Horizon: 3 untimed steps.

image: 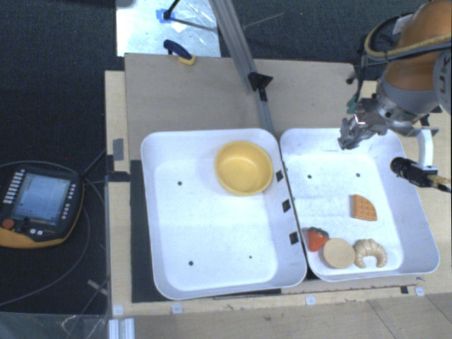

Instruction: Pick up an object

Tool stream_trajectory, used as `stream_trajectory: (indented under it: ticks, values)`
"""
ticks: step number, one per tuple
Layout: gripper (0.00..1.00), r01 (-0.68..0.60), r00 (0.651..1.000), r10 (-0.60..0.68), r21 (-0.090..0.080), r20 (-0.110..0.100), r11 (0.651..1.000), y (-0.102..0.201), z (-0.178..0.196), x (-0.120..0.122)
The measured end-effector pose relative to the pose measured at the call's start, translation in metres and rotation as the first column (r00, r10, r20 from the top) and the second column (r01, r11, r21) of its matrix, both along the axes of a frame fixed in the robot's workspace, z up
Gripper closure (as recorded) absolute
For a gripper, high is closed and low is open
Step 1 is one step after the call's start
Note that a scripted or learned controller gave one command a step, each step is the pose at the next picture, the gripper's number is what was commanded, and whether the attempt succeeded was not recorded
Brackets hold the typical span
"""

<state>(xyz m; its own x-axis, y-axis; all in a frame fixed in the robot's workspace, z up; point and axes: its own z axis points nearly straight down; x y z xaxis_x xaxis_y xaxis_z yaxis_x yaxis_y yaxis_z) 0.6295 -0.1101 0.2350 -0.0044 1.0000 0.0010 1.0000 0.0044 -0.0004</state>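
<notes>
My gripper [349, 141] hangs over the far edge of the right bin [413, 210], with nothing seen between its fingers. Toward the near right of that bin lie a waffle piece [363, 207], a croissant [371, 253], a round tan biscuit [338, 253] and a red tomato-like piece [316, 239]. All of them lie well below the gripper in the view, apart from it. A yellow bowl [244, 167] sits upright at the far right of the left bin [176, 224].
A slanted metal pole [240, 44] with a black clamp crosses the bench behind the bins. A teach pendant [35, 203] lies on the floor at the left. A blue-and-yellow clamp [178, 51] sits at the bench's far edge.
</notes>
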Motion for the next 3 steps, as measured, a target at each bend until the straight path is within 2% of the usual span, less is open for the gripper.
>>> stream_trajectory:
  ticks: [3]
  values:
    - [1.0, 0.0, 1.0, 0.0, 0.0, 0.001, 1.0, 0.158, 0.007, -0.019]
